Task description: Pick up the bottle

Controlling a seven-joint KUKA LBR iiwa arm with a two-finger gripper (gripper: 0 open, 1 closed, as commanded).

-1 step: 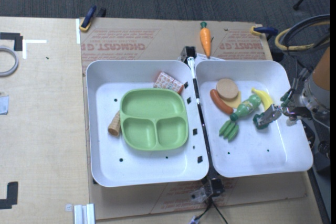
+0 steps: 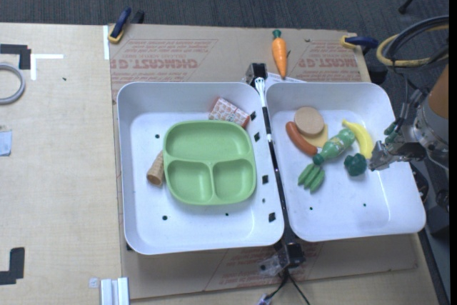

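The bottle [image 2: 335, 148] is small and green and lies on its side in the middle of the right bin [image 2: 357, 221]. It is wedged between a yellow banana [image 2: 359, 137] and a red sausage [image 2: 300, 139]. My gripper [image 2: 380, 157] hangs low over the bin's right side, a short way right of the bottle and just beside a dark green broccoli piece [image 2: 355, 164]. Nothing is visibly held in it.
A brown round bun [image 2: 310, 121] and green pea pods [image 2: 311, 175] also crowd the bottle. The left bin [image 2: 136, 153] holds a green divided plate [image 2: 210, 162], a cone [image 2: 156, 169] and a patterned cracker [image 2: 228, 111]. A carrot [image 2: 279, 52] lies behind the bins.
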